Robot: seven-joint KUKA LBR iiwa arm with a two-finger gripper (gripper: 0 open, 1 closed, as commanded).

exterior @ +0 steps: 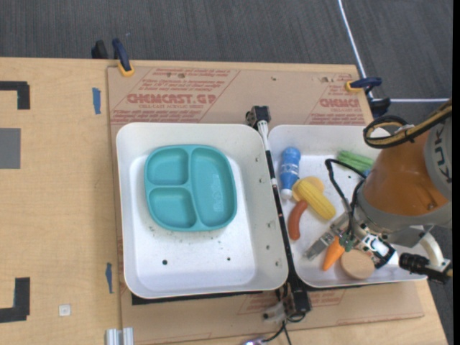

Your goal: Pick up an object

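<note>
Closing in on the right bin's lower corner, your jaws (pixel 325 244) look slightly spread, their metal tips angled down-left with nothing visibly caught between them, though the wrist hides much of the mechanism. You'd do well to settle straight down over one item before squeezing, since things lie crowded here and a slanted approach would likely just nudge them aside. The carrot (pixel 331 253) lies right under the tips, touching or nearly so, its orange body pointing toward the bin's near wall. Just to its right sits the tan round block (pixel 357 265), close enough to get bumped. Farther out, up and left of the tips, you have the orange sausage (pixel 297 220), the yellow corn (pixel 314 195) and the blue bottle (pixel 289 167). Across the divider, the left bin (pixel 136 264) holds a teal divided plate (pixel 192 187), well apart from your work on the bench (pixel 50 214).
</note>
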